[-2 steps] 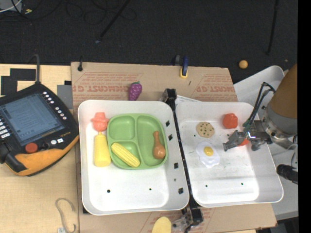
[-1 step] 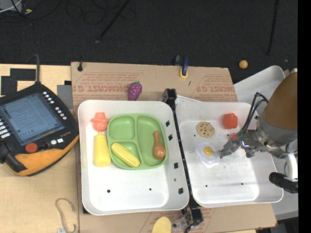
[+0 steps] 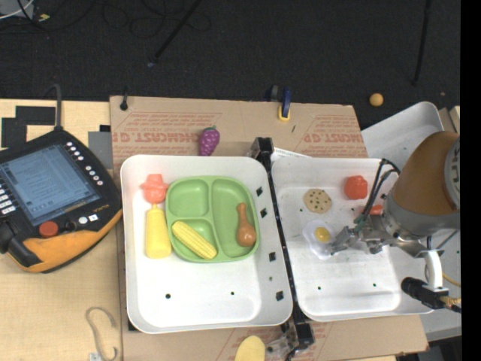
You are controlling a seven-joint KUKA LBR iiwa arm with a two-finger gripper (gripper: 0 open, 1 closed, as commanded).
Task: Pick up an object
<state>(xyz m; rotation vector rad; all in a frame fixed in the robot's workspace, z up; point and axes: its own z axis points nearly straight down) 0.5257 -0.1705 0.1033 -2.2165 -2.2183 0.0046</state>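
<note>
The pincer (image 3: 342,243) hangs low over the middle of the right bin (image 3: 353,295), reaching in from the right under the grey arm (image 3: 425,183) with its orange band. Whether it is parted or closed I cannot tell; the metal at its tip blurs together, and nothing shows clearly between its tips. Just left of it, touching or almost touching, sits a small yellow piece (image 3: 322,235) inside a clear wrapper. Three loose things lie in this bin: that yellow piece, one round cookie (image 3: 318,200) above it, and one orange-red block (image 3: 356,187) toward the bin's far right. The cookie and block stand apart from each other and from the far wall. The near half of the bin floor is bare white.

The left bin (image 3: 195,303) holds one green divided plate (image 3: 210,218). On the plate are one corn cob (image 3: 194,240) in the lower left section and one brown drumstick (image 3: 245,226) in the right section. Beside the plate's left edge lie one yellow bottle (image 3: 156,232) and one pink-orange toy (image 3: 153,189) above it, both close to the bin's left wall. The near half of this bin is also bare.

Outside the bins: one purple grape bunch (image 3: 208,141) on the cardboard behind, one yellow lemon-like piece (image 3: 250,347) at the near edge, one small orange ball (image 3: 376,99) on the dark floor, and one control pendant (image 3: 52,194) at left.
</note>
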